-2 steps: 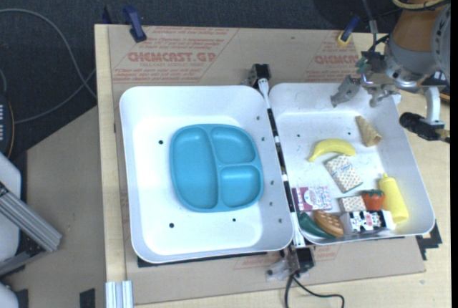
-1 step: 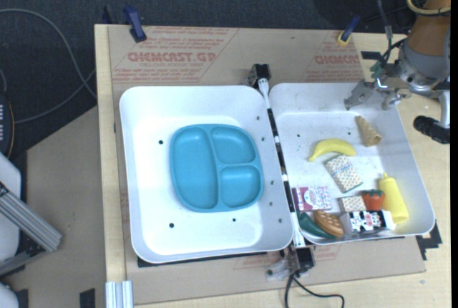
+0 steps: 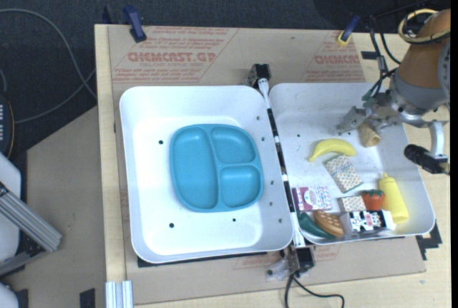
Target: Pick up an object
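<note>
lying crosswise banana point(image 3: 332, 149), tips down, gripper point(image 3: 366, 126) near

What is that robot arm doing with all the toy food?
The grey and orange robot arm reaches in from the right over the right bin. Its tool is down near the bin's far end, by a small tan piece, just above the banana. I cannot tell whether it holds anything. More toy food lies further down, like a yellow bottle. The left bin holds a blue divided plate.
</note>
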Tool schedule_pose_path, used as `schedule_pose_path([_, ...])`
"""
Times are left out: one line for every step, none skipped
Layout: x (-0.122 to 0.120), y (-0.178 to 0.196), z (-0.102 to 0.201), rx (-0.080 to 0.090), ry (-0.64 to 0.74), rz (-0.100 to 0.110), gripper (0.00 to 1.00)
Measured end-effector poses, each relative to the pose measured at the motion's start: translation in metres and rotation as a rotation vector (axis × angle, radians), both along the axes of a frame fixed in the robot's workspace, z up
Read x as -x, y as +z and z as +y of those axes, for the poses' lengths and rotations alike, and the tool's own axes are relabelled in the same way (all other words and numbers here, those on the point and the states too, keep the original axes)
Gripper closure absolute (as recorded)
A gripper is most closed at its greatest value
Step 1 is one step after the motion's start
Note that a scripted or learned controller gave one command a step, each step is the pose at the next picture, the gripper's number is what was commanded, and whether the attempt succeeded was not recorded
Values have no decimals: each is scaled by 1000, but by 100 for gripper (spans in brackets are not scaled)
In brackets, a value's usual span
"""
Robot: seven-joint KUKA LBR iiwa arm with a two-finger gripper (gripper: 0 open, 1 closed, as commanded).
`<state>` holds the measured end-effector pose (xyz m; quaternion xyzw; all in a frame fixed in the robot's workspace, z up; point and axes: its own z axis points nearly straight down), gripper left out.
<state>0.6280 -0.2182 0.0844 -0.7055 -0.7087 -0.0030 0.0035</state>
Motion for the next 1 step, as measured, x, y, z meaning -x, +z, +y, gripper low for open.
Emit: schedule_pose_path([-38,-1,1,-7,-2,14,0])
